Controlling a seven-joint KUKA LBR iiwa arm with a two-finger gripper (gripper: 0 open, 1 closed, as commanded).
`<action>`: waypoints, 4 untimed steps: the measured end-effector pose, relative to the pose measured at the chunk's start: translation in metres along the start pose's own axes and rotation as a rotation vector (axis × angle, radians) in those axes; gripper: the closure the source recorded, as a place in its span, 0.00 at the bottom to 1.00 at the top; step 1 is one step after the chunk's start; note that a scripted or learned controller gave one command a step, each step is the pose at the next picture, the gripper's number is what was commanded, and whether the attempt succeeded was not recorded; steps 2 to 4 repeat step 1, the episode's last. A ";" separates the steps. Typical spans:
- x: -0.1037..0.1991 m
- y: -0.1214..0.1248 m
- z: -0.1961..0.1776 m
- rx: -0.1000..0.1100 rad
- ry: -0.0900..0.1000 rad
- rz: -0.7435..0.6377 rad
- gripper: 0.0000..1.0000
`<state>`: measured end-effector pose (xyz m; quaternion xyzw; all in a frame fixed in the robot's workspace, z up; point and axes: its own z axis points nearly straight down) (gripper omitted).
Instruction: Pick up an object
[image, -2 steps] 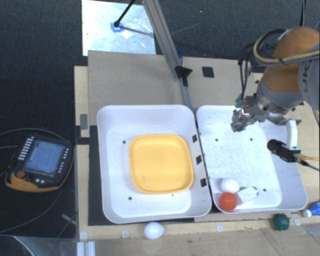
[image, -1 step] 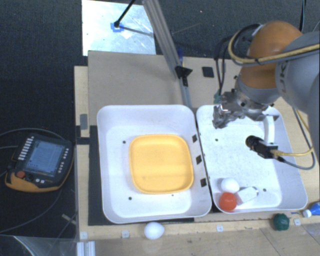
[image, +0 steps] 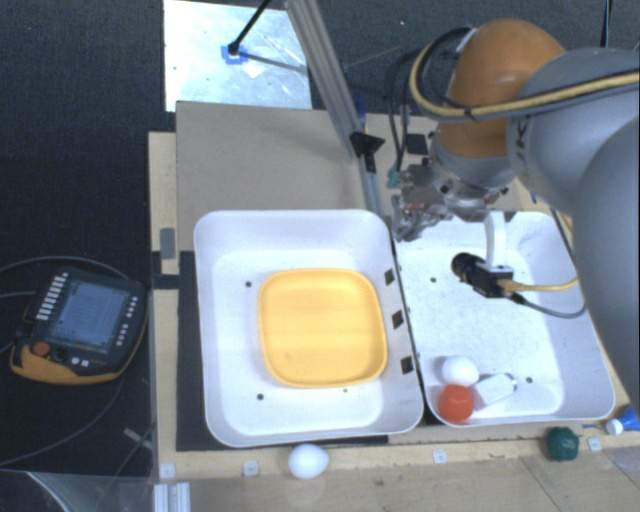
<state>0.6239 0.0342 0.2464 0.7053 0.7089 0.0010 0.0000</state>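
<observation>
My gripper (image: 409, 222) hangs below the orange wrist band, over the far left corner of the right bin (image: 560, 300), close to the wall between the two bins. Nothing shows in its grasp. In that bin's near left corner lie a white ball (image: 460, 370), a red ball (image: 457, 403) touching it, and a small white piece (image: 497, 388) just to their right. These sit well toward the front from the gripper. A square yellow plate (image: 323, 326) lies flat in the middle of the left bin (image: 225, 260).
A black fitting with a yellow cable (image: 480, 273) hangs from the arm over the right bin. On the bench's front edge rest a white egg shape (image: 308, 461) and a dark green object (image: 561, 443). A teach pendant (image: 75, 327) lies at far left.
</observation>
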 end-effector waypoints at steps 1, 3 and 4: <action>0.039 0.019 0.005 0.001 -0.001 0.002 1.00; 0.039 0.019 0.005 0.001 -0.001 0.002 1.00; 0.039 0.019 0.005 0.001 -0.001 0.002 1.00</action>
